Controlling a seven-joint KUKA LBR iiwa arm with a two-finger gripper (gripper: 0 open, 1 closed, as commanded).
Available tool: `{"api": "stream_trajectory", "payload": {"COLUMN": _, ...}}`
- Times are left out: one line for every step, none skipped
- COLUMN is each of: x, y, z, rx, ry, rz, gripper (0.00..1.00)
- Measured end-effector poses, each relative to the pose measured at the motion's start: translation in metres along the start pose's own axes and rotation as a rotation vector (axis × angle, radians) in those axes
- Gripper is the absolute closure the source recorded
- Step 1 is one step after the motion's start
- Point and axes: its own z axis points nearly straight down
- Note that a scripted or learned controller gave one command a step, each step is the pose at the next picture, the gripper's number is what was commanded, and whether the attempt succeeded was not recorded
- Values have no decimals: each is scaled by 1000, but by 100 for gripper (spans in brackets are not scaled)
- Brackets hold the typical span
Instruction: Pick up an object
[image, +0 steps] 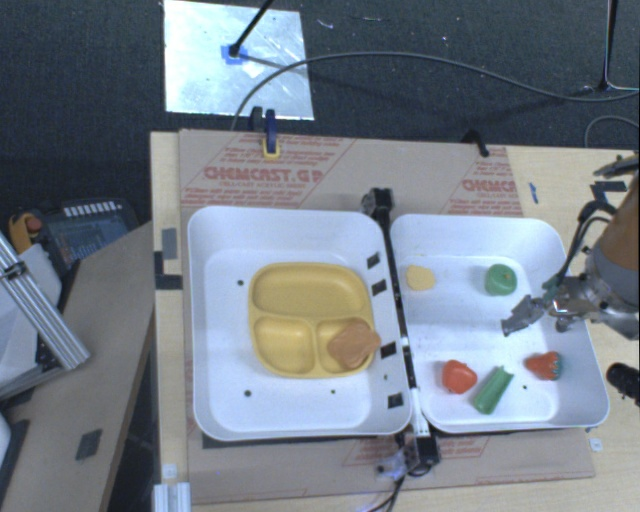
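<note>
My gripper (537, 313) reaches in from the right over the right bin (575, 400). It sits between a green round fruit (500, 279) behind it and a red strawberry-like piece (543, 366) in front of it. Nothing shows in its grasp. Further left on this bin's floor lie a red-orange tomato-like piece (459, 376), a green elongated vegetable (492, 390) and a pale yellow disc (420, 278). The arm's orange-banded wrist covers the bin's right rim.
The left bin (215, 400) holds a yellow divided plate (290, 300) with a tan rounded item (352, 343) in its lower right compartment. A black divider (392, 310) runs between the bins. Cables cross the dark floor behind the bench.
</note>
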Motion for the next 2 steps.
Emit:
{"api": "stream_trajectory", "payload": {"x": 1, "y": 3, "z": -7, "rx": -13, "ry": -3, "rz": -4, "gripper": 0}}
{"api": "stream_trajectory", "payload": {"x": 4, "y": 13, "z": 50, "rx": -10, "ry": -2, "rz": -3, "gripper": 0}}
